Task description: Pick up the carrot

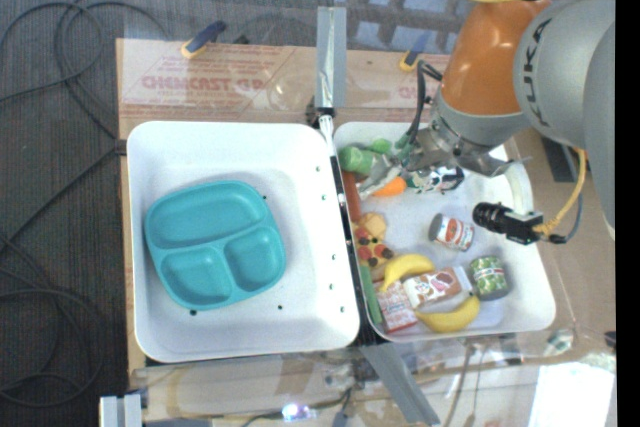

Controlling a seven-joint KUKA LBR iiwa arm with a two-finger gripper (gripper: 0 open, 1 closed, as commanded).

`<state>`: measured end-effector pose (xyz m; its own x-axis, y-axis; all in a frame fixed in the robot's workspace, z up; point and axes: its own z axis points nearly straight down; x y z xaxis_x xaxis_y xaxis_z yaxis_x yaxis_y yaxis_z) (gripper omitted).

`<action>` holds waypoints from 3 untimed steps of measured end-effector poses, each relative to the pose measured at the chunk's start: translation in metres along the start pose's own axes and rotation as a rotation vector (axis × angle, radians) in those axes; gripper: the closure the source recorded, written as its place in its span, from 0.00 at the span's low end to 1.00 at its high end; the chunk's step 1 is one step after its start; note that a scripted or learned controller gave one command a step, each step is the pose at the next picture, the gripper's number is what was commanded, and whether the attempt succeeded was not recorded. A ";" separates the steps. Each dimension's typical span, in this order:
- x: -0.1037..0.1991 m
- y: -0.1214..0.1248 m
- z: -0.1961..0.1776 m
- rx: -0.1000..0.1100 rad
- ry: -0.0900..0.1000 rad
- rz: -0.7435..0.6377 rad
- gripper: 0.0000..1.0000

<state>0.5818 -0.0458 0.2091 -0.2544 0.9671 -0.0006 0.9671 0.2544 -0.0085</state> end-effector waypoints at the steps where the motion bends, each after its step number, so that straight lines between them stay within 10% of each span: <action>1: -0.072 -0.029 0.102 -0.002 0.002 -0.355 0.00; 2: -0.090 0.065 0.116 0.000 0.000 -0.289 0.00; 3: -0.093 0.063 0.112 0.007 -0.005 -0.289 1.00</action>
<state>0.6653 -0.1198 0.0963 -0.5197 0.8543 -0.0027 0.8543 0.5196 -0.0155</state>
